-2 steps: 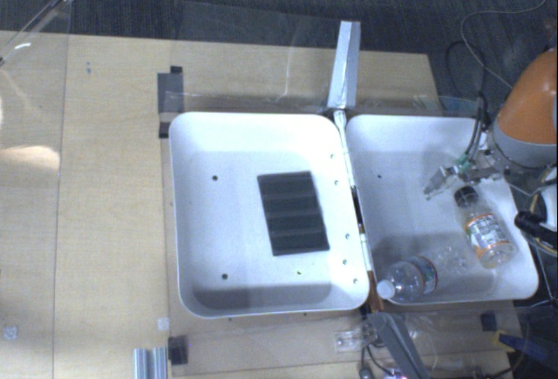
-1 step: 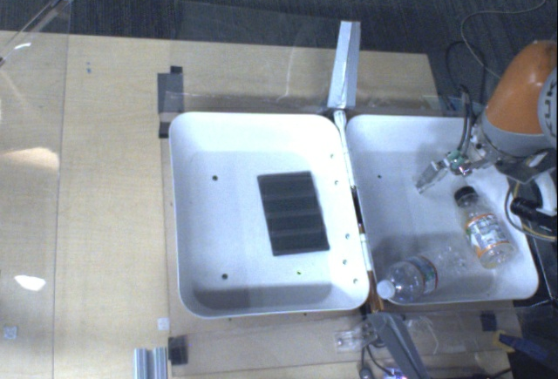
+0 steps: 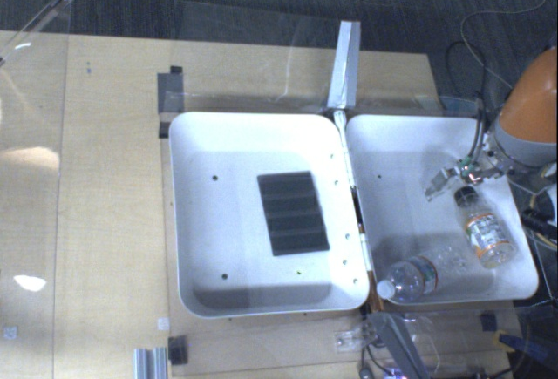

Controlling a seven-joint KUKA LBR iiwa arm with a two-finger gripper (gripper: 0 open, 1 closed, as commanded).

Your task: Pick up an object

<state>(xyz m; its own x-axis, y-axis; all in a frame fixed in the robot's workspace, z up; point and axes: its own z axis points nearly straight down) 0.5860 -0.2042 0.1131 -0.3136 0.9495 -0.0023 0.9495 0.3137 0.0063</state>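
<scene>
My gripper (image 3: 457, 177) hangs over the upper right part of the right bin (image 3: 392, 151), below the arm's orange band (image 3: 534, 105). Just below it a small clear bottle with an orange label (image 3: 485, 235) lies on the bin floor, its dark cap end toward the gripper. Whether they touch I cannot tell. A second clear bottle with a white cap (image 3: 410, 277) lies along the front wall of the same bin. In the middle of the left bin (image 3: 196, 194) a black ribbed rectangular block (image 3: 294, 213) lies flat.
A grey upright post (image 3: 343, 64) stands behind the seam between the bins. Clear plastic sheeting (image 3: 52, 11) covers the wooden bench at left. Cables (image 3: 514, 11) run at the upper right, and a clamp and wiring (image 3: 392, 347) sit by the front edge.
</scene>
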